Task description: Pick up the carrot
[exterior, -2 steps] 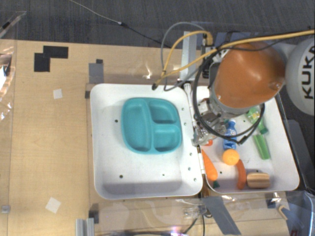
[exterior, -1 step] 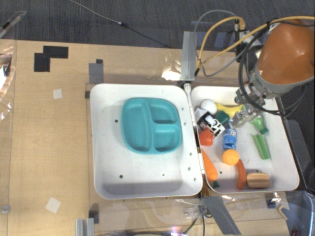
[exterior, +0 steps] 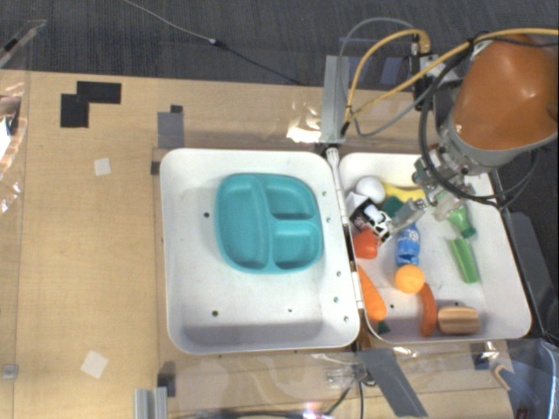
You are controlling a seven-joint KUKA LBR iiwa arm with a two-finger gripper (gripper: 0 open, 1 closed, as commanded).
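The carrot [exterior: 373,296] is a slim orange piece lying along the left wall of the right bin [exterior: 517,297], with a dark green end toward the front edge. My gripper [exterior: 370,217] hangs low over the back left part of that bin, a short way behind the carrot and apart from it. Just under the gripper sits a small red-orange piece [exterior: 365,245]. Nothing shows as held.
The right bin also holds an orange ball [exterior: 409,278], a blue can [exterior: 407,249], a green cucumber-like piece [exterior: 464,257], a red-orange stick [exterior: 426,309], a tan block [exterior: 458,319] and a white ball [exterior: 369,186]. A teal divided plate [exterior: 267,222] lies in the left bin [exterior: 188,312].
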